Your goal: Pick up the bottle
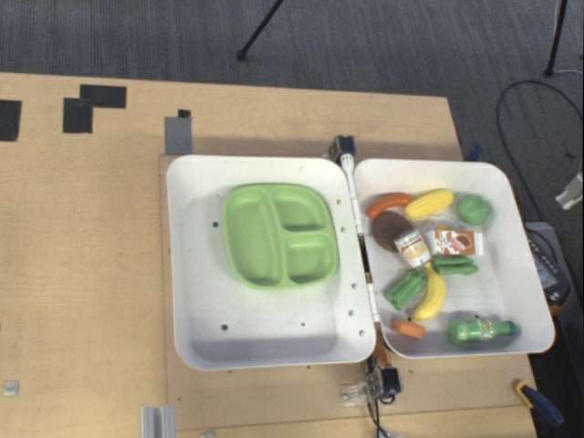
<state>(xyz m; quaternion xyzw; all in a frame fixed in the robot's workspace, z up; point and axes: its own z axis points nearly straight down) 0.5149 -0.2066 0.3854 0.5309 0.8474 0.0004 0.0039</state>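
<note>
Green plastic, the bottle (481, 331) lies on its side at the near edge of the right bin (516, 235), just beside a yellow banana (431, 297); I judge it light, rigid and slick, likely to roll; I would pinch across its middle, over the label; of the end effector's opening I cannot tell.

You have a tan wooden bench (82, 272) with dark grey carpet (182, 16) behind it; thin black stand legs (270, 16) cross that carpet.
</note>
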